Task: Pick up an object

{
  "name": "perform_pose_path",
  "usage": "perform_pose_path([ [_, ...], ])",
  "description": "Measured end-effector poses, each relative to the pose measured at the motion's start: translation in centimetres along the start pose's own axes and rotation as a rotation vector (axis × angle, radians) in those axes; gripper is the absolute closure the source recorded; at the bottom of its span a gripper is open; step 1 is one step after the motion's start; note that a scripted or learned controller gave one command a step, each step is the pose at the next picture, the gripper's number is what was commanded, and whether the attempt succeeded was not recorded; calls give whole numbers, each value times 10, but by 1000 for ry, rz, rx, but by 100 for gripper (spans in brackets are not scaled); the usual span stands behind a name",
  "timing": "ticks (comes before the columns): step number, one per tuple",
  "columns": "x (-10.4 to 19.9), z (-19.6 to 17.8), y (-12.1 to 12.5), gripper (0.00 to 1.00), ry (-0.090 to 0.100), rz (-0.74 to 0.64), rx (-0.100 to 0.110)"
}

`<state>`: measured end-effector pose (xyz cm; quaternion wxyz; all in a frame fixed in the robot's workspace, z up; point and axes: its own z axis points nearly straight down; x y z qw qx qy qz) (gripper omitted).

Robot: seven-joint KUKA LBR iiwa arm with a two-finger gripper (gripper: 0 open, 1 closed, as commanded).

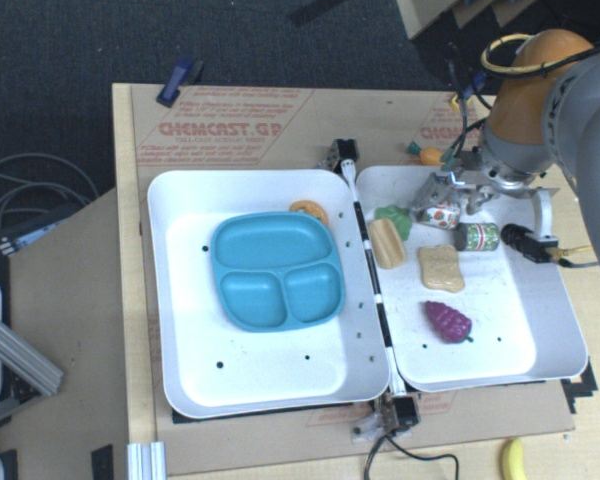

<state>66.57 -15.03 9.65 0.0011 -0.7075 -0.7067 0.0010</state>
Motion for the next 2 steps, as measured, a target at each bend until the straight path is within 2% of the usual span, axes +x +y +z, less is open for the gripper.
perform_pose_path([
  [1,0,-12,1,100,-1,-1,-4],
  [2,102,-89,-59,100,1,-3,-2],
])
